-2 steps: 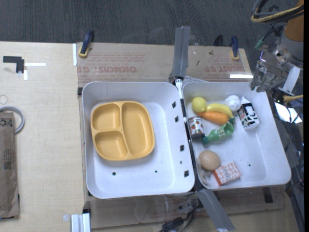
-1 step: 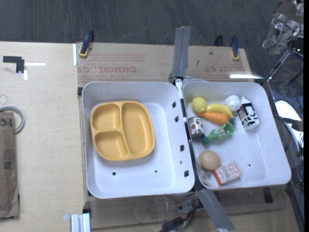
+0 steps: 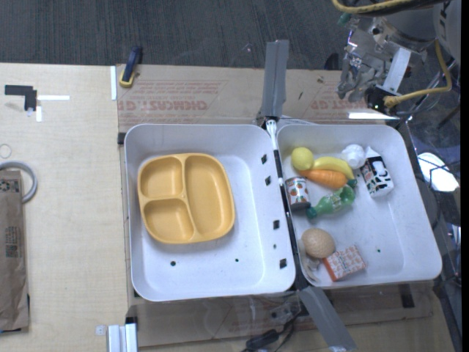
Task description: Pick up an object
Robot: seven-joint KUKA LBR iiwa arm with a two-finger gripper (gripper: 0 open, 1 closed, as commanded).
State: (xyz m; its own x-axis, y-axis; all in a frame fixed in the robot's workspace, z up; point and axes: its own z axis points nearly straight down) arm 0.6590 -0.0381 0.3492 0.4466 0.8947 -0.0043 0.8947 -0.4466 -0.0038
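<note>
Right bin (image 3: 410, 218): carrot (image 3: 327, 178) near centre, lemon (image 3: 301, 158) and banana (image 3: 333, 166) just behind it, green bottle (image 3: 332, 202) and small can (image 3: 297, 192) in front, milk carton (image 3: 377, 176) to its right, egg (image 3: 318, 243) and red box (image 3: 343, 262) nearer the front rim. Left bin (image 3: 198, 270): yellow divided plate (image 3: 187, 196). Hand (image 3: 359, 75) above the tabletop behind the right bin; opening cannot be determined.
</note>
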